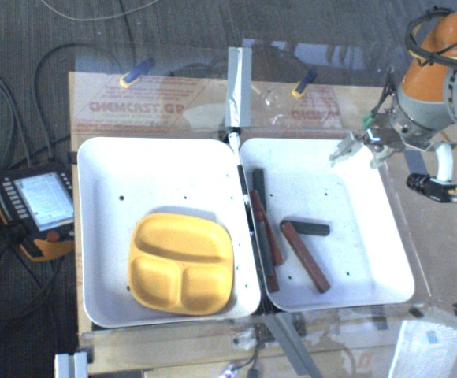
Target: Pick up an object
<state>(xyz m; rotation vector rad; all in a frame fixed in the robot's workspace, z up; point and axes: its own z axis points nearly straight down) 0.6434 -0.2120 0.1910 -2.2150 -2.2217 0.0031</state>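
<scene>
A yellow divided tray (183, 264) lies in the left bin (106, 172). The right bin (370, 227) holds a dark red stick (306, 267) lying at a slant, a short dark bar (310, 228) touching its upper end, and long dark and reddish sticks (263, 231) along the left wall. My gripper (360, 148) hangs over the right bin's far right corner, open, with nothing between its fingers. It is well apart from the sticks, up and to the right of them.
A teach pendant (35, 203) with cables lies on the floor left of the bench. Two blue-and-yellow clamps (136, 72) sit on the board behind the bins. A metal post (238, 93) stands between the bins at the back.
</scene>
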